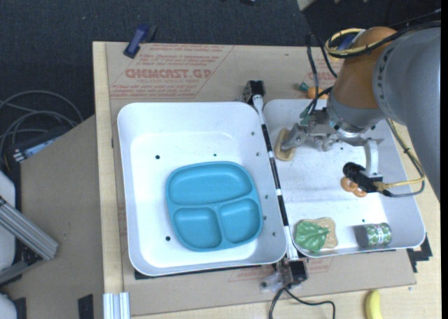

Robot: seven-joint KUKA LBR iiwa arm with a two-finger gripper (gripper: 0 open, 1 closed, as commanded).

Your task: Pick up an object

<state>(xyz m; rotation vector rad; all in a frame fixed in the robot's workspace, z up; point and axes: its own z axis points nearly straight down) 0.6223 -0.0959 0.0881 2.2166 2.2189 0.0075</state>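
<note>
- Right bin (315,188), near left corner: a green leafy piece (313,234) lies flat on the floor. It looks light and soft, and its low profile leaves little edge to grip.
- Right bin, near right corner: a small can (375,234) lies on its side, well apart from the gripper. It is probably stiff, light and smooth-walled. It may roll, so take it across the body, not at the ends.
- Left bin (140,150): a blue divided tray (212,203) sits near the centre. It appears to be rigid plastic, wide and shallow. Only the rim or a divider offers a hold.
- Right bin, far left, against the wall shared with the left bin: a tan piece (284,144). This is the likely target.
- The gripper (297,137) is low in the bin, just beside the tan piece on its right. Contact cannot be confirmed, and whether the gripper is spread or pressed together cannot be told.
- Handling judgement for the tan piece: small and light, possibly soft. The wall blocks its left side, so grip it along the near-far axis.
</note>
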